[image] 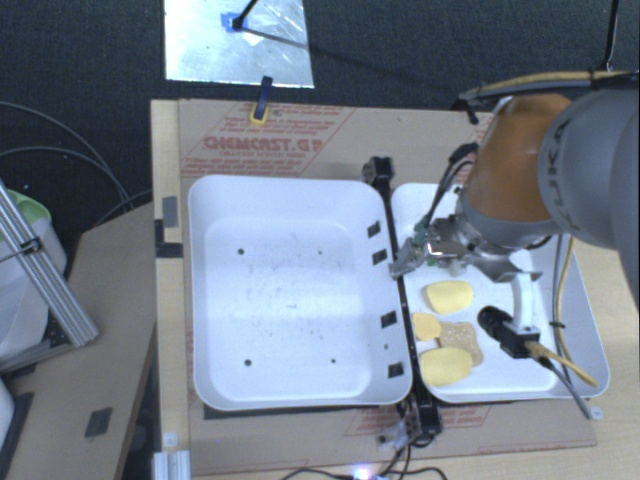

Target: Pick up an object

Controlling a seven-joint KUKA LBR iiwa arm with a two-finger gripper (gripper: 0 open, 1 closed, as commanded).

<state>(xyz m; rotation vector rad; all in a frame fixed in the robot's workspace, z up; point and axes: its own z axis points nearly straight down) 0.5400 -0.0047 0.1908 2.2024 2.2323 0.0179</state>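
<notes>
**Right bin (590, 358), front left part.** Four small things lie close together on the bin floor. A rounded pale-yellow lump (449, 295) lies farthest back. In front of it a smaller yellow piece (427, 326) touches a tan, rough-looking square block (463, 339). A second yellow lump (446, 366), smooth and oval, lies nearest the front wall, against the block's front edge.

The gripper (413, 256) hangs at the divide between the right bin and the left bin (290, 298), near the pale-yellow lump but apart from it. It shows only as a small cluster of metallic glints, so whether it is spread or closed cannot be told.

The arm (560, 168) — grey, with an orange band — covers much of the right bin's rear half, and its far rim is hidden. The material of the yellow things is not clear at this size. Both bins stand on a cardboard sheet (280, 138) with red print, partly covered by the bins.
</notes>
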